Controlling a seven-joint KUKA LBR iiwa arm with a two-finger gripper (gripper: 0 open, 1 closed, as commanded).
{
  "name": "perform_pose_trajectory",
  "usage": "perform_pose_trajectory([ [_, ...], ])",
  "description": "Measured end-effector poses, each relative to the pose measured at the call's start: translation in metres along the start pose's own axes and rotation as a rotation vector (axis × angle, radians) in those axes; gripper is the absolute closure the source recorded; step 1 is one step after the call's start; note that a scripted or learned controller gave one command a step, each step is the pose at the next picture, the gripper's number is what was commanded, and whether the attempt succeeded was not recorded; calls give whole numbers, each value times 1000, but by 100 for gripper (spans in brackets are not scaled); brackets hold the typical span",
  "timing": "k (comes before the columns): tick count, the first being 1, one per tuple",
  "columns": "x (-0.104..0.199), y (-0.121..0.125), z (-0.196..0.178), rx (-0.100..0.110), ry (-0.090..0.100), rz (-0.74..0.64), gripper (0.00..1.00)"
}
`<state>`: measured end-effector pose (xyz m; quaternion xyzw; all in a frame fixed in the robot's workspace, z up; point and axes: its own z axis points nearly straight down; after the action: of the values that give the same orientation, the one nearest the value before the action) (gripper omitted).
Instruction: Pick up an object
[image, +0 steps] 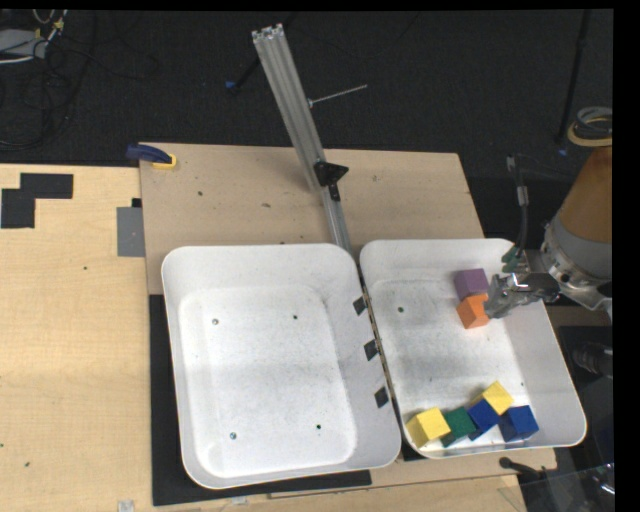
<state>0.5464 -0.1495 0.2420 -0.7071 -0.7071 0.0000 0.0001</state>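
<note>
My gripper (497, 300) reaches in from the right over the right bin (440, 262), its tip right beside an orange block (473, 312). A purple block (470, 282) lies just above and left of the orange one, touching it. The fingertips sit against the orange block's right side, and I cannot make out how they stand. Along the bin's near edge sits a cluster of blocks: a yellow one (431, 425), a green one (460, 423), a blue one (483, 414), another yellow one (497, 396) and a dark blue one (518, 422).
The left bin (262, 362) lies beside the right one, with black clips (371, 348) along the shared edge. A slanted aluminium bar (300, 125) rises behind the bins. A blue and yellow clamp (151, 155) rests at the bench's far left corner.
</note>
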Motion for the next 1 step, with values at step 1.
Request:
perform_pose_trajectory([
  [1,50,12,-6,1,2,-5,100],
])
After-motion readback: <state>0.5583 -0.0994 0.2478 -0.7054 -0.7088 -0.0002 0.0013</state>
